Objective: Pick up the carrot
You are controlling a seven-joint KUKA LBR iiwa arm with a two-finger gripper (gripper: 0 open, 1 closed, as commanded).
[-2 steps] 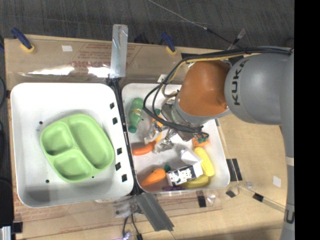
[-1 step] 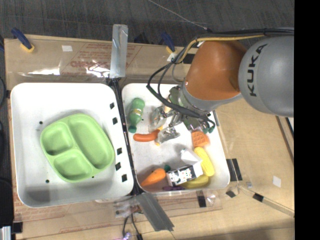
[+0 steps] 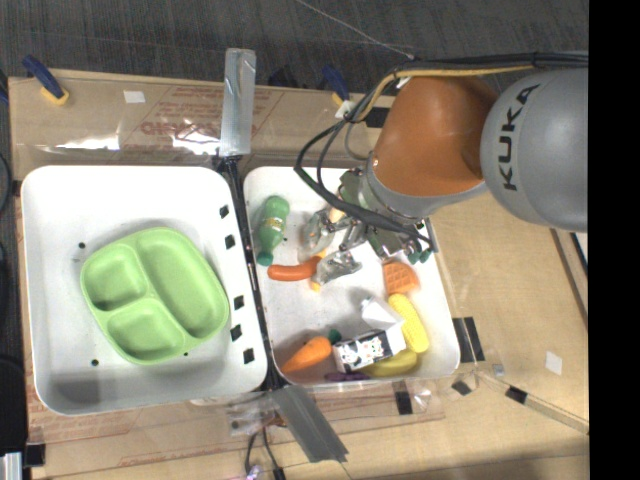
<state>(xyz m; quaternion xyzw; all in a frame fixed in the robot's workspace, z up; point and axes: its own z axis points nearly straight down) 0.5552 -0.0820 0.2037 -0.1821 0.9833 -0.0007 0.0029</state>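
Note:
The carrot [image 3: 306, 354], orange with a green top, lies near the front left corner of the right bin [image 3: 440, 320]. My gripper [image 3: 333, 252] hangs low over the middle of that bin, well behind the carrot and apart from it. A slender orange-red vegetable [image 3: 290, 272] lies just left of the gripper, with its right end reaching under the gripper's metal parts. The arm's orange band and grey wrist hide the bin's back right part.
A green bottle [image 3: 270, 225] lies by the right bin's left wall. A waffle-like orange piece [image 3: 400, 276], a yellow piece [image 3: 409, 324], a white block [image 3: 378, 314] and a black-and-white item [image 3: 362, 352] crowd the front right. The left bin [image 3: 50, 218] holds a green divided plate [image 3: 152, 293].

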